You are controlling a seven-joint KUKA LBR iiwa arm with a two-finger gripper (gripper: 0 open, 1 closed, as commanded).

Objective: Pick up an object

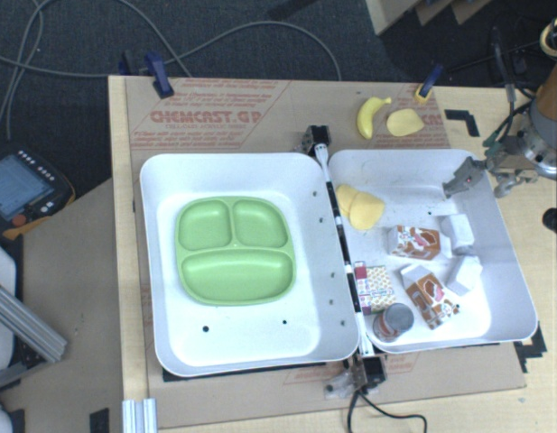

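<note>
- Grey metal gripper hangs at the right bin's two-o'clock rim; how far its fingers are parted cannot be told, and nothing shows between them.
- Yellow piece lies at that bin's ten o'clock.
- Brown-and-white packets sit mid-bin, a round can at seven o'clock.
- Green divided plate fills the left bin.
- Banana rests on the bench at twelve o'clock.
</note>
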